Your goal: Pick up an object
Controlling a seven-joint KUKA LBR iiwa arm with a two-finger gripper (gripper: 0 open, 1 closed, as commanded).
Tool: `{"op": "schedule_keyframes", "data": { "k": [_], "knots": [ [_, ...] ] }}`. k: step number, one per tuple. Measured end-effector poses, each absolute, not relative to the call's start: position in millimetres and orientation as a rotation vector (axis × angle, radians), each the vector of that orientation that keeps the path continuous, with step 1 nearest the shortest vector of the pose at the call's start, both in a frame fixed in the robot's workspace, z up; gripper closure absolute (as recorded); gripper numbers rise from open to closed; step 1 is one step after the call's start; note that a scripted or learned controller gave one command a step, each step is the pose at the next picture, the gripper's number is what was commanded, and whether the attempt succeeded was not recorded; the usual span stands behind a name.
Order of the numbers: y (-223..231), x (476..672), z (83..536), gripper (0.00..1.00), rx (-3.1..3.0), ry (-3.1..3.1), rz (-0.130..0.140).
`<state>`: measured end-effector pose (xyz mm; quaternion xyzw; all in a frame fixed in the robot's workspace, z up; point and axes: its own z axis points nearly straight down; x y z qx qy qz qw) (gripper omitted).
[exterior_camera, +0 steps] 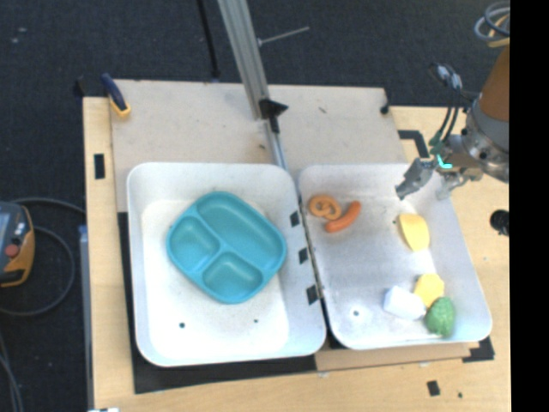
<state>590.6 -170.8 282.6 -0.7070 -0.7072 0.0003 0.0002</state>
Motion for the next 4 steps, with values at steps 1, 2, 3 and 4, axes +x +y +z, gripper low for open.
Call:
{"op": "schedule_keyframes", "data": {
  "k": [1,2,3,4],
  "knots": [
    [-170.9,591.1,283.6,0.0,-2.221,-2.224,0.0],
    [-175.9,581.9,234.5,0.0,-2.221,-2.22,0.005],
    [-175.6,571.8,184.4,0.0,-2.221,-2.22,0.005],
    [-168.6,577.6,130.4,0.0,-2.219,-2.222,0.004]
  ]
}}
